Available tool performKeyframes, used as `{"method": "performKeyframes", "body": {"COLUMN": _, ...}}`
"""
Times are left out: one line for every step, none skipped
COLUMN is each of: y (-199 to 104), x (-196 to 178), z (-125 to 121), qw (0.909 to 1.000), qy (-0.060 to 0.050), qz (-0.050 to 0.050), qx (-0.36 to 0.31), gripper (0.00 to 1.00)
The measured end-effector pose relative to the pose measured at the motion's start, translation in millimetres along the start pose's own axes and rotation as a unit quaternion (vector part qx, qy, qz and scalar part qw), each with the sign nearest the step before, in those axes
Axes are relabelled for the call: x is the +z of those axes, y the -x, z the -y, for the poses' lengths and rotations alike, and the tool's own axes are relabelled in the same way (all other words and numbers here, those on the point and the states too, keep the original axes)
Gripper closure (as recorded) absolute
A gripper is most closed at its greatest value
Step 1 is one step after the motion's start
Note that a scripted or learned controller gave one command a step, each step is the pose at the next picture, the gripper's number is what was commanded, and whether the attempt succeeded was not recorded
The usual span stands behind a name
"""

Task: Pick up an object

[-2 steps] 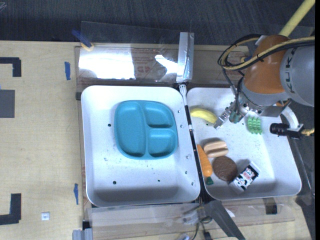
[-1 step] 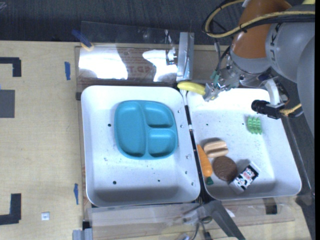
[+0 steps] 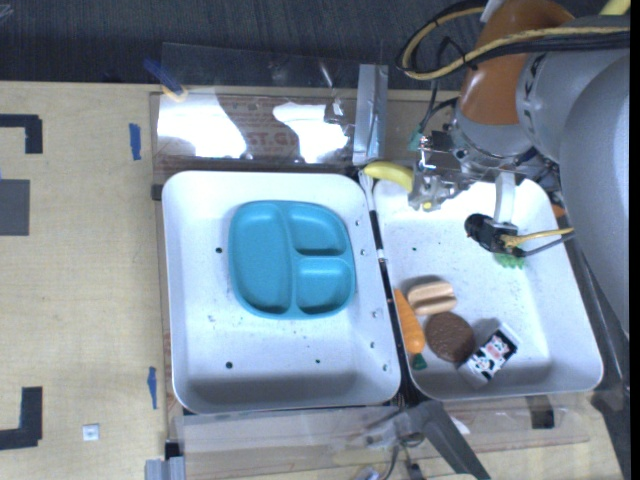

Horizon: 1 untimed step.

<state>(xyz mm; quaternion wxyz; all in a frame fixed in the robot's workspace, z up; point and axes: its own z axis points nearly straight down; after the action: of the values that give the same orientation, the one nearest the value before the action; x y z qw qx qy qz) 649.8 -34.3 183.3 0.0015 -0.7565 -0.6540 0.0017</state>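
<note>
Arm: the grey arm (image 3: 590,118) with its orange band (image 3: 500,58) comes in from the right and hangs over the far end of the right bin.
Gripper: the gripper (image 3: 428,196) sits low over the right bin's far left corner, and whether its fingers are spread or closed cannot be told at this slant.
Banana: a yellow banana (image 3: 388,175) lies at the far left corner of the right bin, just beside the gripper, partly against the wall between the bins.
Right bin: the right bin (image 3: 575,363) carries the loose things, most of them bunched at the near left.
Bun: a tan bun-like piece (image 3: 432,294) rests near the middle, well apart from the gripper.
Brown disc: a round brown disc (image 3: 449,336) lies just nearside of the bun, touching or almost touching it.
Carrot: an orange carrot (image 3: 409,326) runs along the left wall, beside the disc.
Black-and-white item: a small black-and-white item (image 3: 493,353) sits to the right of the disc.
Cables: yellow and black cables (image 3: 505,236) with a green tip dangle over the bin's right half.
Left bin: the left bin (image 3: 190,348) holds a blue divided plate (image 3: 290,258), lying flat at its centre.
</note>
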Motion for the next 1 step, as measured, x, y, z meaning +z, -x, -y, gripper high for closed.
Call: {"method": "performKeyframes", "body": {"y": -6.0, "x": -41.9, "z": -16.9, "qw": 0.9967, "qy": 0.005, "qz": 0.001, "qx": -0.081, "gripper": 1.0}}
